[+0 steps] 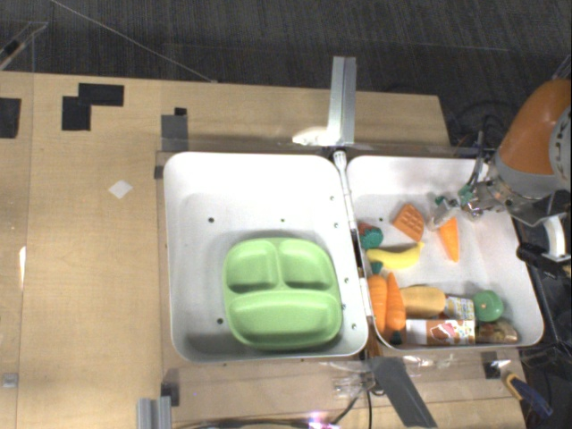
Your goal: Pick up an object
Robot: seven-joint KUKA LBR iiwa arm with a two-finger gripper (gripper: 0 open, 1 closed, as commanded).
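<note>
In the camera view, the claw (456, 202) hangs over the far part of the right bin (527, 280), reaching in from the right; whether it is open or closed cannot be told, and nothing shows in its grip. The orange wedge (450, 239) lies just near of it, slightly left, its long axis running near-to-far. This looks the closest pick. The banana (396, 256) lies further left. The green tray (281, 290) sits in the left bin (192, 195).
</note>
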